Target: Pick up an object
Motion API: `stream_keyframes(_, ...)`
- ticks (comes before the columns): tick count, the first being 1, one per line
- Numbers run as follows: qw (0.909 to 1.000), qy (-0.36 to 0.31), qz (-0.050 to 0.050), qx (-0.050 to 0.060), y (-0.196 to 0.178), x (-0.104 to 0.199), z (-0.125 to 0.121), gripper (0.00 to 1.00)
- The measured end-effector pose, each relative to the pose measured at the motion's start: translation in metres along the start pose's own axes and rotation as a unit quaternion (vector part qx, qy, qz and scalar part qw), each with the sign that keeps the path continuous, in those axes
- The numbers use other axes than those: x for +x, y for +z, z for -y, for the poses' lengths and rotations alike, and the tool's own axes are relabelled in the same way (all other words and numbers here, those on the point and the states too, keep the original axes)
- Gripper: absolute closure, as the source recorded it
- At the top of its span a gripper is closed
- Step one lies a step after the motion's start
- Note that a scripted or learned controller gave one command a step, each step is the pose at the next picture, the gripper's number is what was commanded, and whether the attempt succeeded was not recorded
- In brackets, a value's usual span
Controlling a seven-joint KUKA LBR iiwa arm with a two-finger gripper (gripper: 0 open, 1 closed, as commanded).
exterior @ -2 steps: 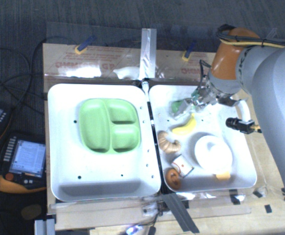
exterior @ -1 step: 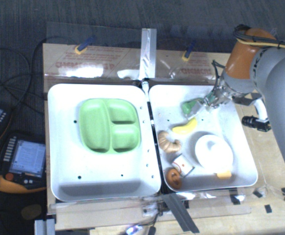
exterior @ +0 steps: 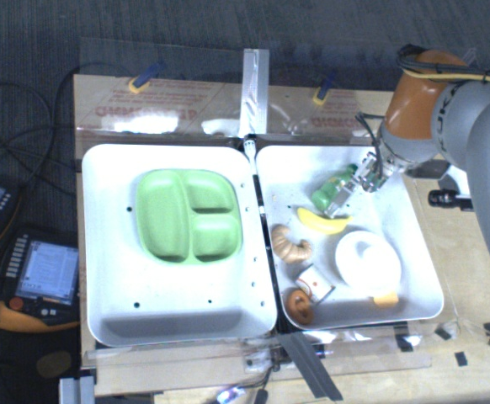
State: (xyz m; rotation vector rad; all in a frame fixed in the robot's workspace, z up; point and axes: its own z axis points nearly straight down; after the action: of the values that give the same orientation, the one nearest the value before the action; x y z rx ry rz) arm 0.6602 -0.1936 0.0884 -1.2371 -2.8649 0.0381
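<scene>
On the table (exterior: 464, 310) stand two shallow white bins side by side, and the divider where they meet serves as the landmark here. Left of that divider, the left bin (exterior: 102, 251) holds one green divided plate (exterior: 189, 215) with three compartments, lying flat near the bin's middle. Right of the divider, the right bin (exterior: 422, 284) holds six loose things that can be counted. A green bottle (exterior: 331, 194) lies tilted, well right of the divider in the bin's upper half. Just below it lies one yellow banana (exterior: 322, 221). Close beside the divider sits one tan croissant-shaped pastry (exterior: 290, 245), and below that a small white box with a red mark (exterior: 316, 283), whose writing is too small to read. At the bin's bottom corner nearest the divider is one brown round doughnut-like piece (exterior: 299, 305). Farther right rests one white round lid or bowl (exterior: 366, 257), with a small orange block (exterior: 386, 300) just below it.

The gripper (exterior: 364, 175) hangs at the upper end of the green bottle, touching or nearly touching it; whether its fingers are spread or pinching the bottle cannot be told.

Behind the bins, a clear sheet over cardboard bears faint reddish printing, unreadable. Two clips hold it: one blue and yellow (exterior: 144, 77), one yellow (exterior: 322, 93).
</scene>
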Motion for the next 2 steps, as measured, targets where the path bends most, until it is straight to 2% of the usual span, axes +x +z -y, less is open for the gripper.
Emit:
stream_keyframes(1, 0.9997, -0.019, 0.004, -0.012, -0.030, 0.057, -0.054, 0.00)
stream_keyframes(2, 0.9994, 0.029, 0.008, -0.019, -0.001, 0.110, -0.005, 0.00)
